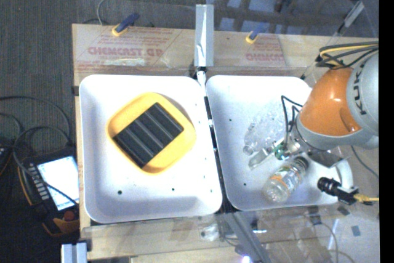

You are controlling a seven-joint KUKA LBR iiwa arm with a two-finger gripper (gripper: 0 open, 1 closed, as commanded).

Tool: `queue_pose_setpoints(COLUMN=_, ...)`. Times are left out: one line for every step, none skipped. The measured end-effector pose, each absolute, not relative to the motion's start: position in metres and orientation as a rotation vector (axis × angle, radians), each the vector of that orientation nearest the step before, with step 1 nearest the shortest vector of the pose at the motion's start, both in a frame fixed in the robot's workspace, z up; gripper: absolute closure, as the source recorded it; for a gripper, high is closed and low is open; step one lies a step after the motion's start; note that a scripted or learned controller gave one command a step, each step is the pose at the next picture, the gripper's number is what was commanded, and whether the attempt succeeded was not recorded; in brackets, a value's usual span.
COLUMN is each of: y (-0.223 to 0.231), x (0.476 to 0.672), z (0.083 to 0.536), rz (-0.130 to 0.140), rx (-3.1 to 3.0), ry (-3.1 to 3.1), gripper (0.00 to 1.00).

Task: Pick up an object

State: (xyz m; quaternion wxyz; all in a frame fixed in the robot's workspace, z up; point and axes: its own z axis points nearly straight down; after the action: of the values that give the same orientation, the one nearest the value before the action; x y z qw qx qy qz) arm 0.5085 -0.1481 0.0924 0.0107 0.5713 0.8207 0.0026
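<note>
Overhead view of two white bins side by side. The left bin [92,132] holds a yellow tray with a black ribbed insert [151,132], lying tilted. The right bin [231,132] holds a crumpled clear plastic piece [263,129] and, just beside it, a clear plastic bottle [284,180] on its side. The gripper [288,148] — its state cannot be told — sits between them.
</note>
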Motion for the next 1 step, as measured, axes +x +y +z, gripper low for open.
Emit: queue_pose_setpoints(y=-0.1783, x=0.5436, z=0.0914, rz=0.015, rx=2.24, ry=2.19, gripper=0.0)
